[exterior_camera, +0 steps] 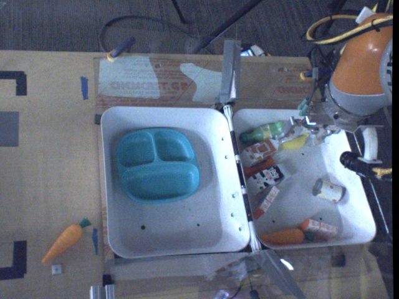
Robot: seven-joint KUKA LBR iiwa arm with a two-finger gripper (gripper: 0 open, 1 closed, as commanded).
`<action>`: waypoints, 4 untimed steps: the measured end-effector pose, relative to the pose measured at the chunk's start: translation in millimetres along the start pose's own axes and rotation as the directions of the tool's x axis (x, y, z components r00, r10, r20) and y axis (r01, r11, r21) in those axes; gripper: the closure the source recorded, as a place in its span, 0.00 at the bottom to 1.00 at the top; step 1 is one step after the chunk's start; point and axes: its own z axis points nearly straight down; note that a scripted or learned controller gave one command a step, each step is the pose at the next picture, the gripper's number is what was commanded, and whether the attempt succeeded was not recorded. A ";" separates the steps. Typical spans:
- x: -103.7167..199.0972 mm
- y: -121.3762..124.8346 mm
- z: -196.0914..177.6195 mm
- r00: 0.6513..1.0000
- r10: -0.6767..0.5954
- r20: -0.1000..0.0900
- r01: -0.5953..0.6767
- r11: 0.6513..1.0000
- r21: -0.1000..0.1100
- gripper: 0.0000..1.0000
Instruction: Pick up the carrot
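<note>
I see the arm [365, 55] hanging over the far right corner of the right bin [358, 226], its gripper [310, 126] down among the clutter there; whether it is spread or pressed together I cannot tell from up here. A carrot [283, 236] lies in that same bin, against the near wall, well apart from the gripper and toward me. Its long axis runs roughly left to right, along that wall, with a small box [321, 228] just beside its right end. A second carrot [62, 242] rests outside the bins on the desk [43, 167] at the lower left (green top up and to the right, tip down and to the left). The left bin [124, 238] holds a blue tray [157, 164]. Beyond the tan desk is dark carpet [75, 5] crossed by cables.
</note>
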 end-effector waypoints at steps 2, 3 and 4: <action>21.8 41.4 -139.8 0.595 -0.804 0.009 0.804 0.595 -0.004 0.00; -5.5 2.9 -203.8 0.210 -0.978 0.011 0.978 0.210 0.000 0.00; -9.6 10.3 -197.4 -0.086 -0.996 0.011 0.996 -0.086 0.002 0.00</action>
